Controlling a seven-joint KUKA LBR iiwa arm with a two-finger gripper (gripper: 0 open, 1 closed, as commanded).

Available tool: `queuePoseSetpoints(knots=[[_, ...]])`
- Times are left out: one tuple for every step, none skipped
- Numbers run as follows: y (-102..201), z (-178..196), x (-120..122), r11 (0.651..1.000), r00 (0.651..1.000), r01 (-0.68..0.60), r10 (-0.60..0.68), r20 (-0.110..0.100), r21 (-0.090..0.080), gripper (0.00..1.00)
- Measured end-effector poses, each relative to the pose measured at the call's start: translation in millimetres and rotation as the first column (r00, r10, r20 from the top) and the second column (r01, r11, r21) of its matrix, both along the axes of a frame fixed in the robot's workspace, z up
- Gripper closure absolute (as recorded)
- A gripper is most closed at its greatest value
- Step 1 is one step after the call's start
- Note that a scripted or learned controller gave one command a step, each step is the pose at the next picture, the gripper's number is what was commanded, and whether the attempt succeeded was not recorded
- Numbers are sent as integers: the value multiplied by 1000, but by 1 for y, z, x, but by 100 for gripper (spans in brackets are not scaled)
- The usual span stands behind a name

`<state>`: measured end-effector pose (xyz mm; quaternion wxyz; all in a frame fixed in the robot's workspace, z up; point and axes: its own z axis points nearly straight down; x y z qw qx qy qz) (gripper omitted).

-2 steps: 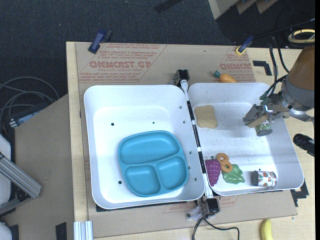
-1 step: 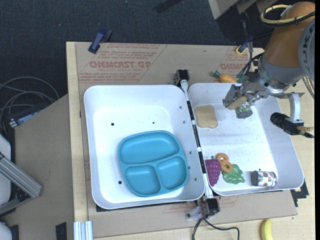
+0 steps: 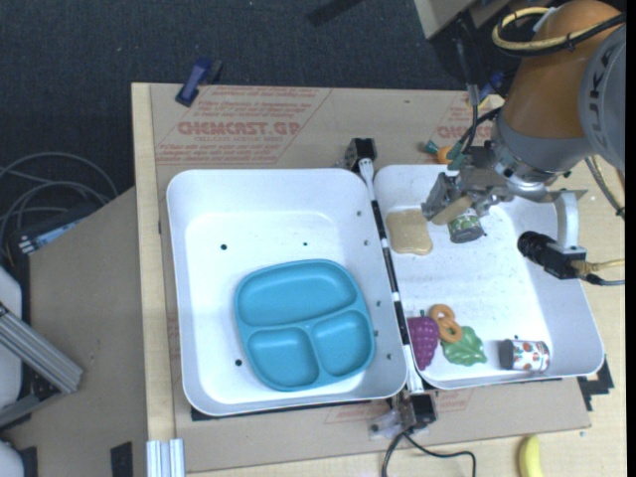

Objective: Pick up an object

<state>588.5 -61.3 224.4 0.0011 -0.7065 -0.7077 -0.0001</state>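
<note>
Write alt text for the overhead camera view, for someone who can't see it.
A grey and orange robot arm hangs its tool over the right white bin, above a tan slice of toast. Toy grapes, a green toy and a small can lie nearby; the left bin holds a blue divided plate.

place: robotics lab | signs: bench (image 3: 258, 117), loose cables (image 3: 45, 182), white bins (image 3: 199, 266)
</note>
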Motion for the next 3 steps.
queuePoseSetpoints(knots=[[59, 3, -36, 1000, 1000, 0, 0, -1, 0, 100], [84, 11, -49, 1000, 1000, 1, -1, -2, 0, 100], [104, -12, -74, 1000, 1000, 1, -1, -2, -1, 100]])
